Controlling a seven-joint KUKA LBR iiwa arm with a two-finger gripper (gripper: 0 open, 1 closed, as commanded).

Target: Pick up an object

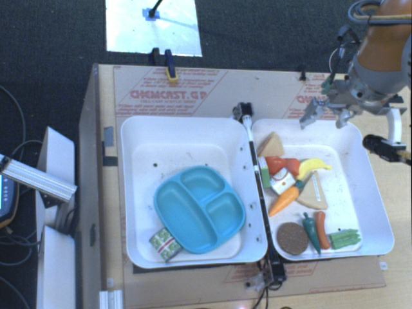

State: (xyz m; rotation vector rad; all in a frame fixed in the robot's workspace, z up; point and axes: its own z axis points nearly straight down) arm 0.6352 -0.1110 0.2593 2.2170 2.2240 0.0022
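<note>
While the jaws are held over the far rim of the right bin, slightly apart with nothing between them, every toy food piece is seen nearer and lower in the scene, well clear of them. Closest to the jaws is a tan wedge of bread, lying at the bin's far left corner with its point directed far. Just near of it a red tomato-like piece is seen, touching a curved yellow banana whose long axis runs left to right. A small white carton is set beside these. An orange carrot is laid on a diagonal, its tip pointing near-left and its green top far-right. Right of it a pale flat slice is seen. Along the near wall a round brown patty lies flat, with a dark green pepper and a red-orange chilli side by side, both running far to near, and a ridged green piece lying left to right at the near right.

A smooth blue divided plate is held in the left bin, turned at an angle, with a small printed box touching its near-left edge. Both bins are of glossy white plastic and are carried on a board-covered desk.
</note>
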